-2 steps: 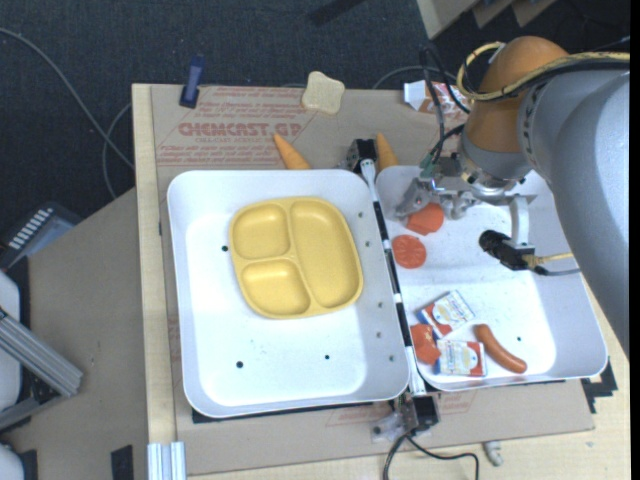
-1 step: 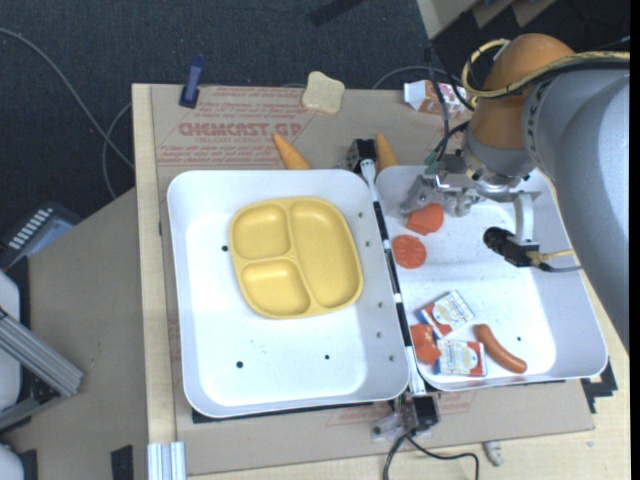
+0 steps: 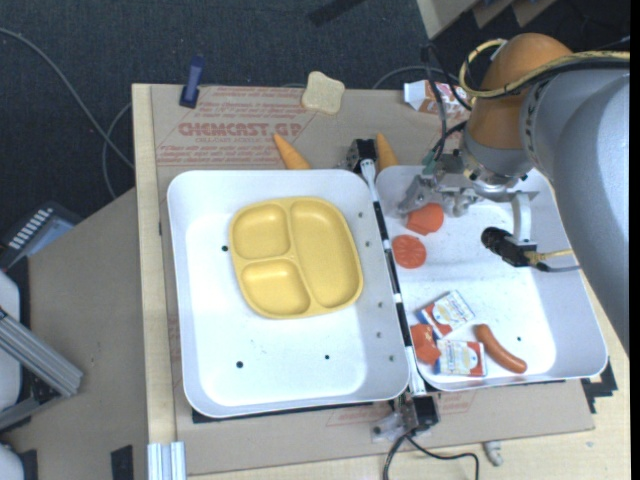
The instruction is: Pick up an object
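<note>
Arm: the big grey arm point(image 3: 585, 138) comes in from the right, with an orange band point(image 3: 510, 88) near its wrist.
Gripper: the gripper point(image 3: 440, 196) hangs low over the far end of the right bin, with a red round thing just under it.
Grip: I cannot tell if it is released or clenched (the metal bits blur together from up here).
Right bin: the right bin point(image 3: 540, 318) is white and shallow.
Red things: one red round piece point(image 3: 427, 218) sits right at the gripper, and a second red round piece point(image 3: 409, 252) lies just beside it, closer to the middle wall.
Near end of that bin: two small packets point(image 3: 447, 312) point(image 3: 462, 356), a little red bit point(image 3: 425, 345) and a sausage point(image 3: 499, 348) lie close together.
Left bin: the left bin point(image 3: 290, 368) is white too, and it holds a yellow tray point(image 3: 295, 256) with three parts.
Board behind the bins: a slice of bread point(image 3: 323, 92), a blue thing point(image 3: 191, 81) and two orange carrot-like pieces point(image 3: 290, 152) point(image 3: 385, 151) lie on the brown board point(image 3: 240, 118).
</note>
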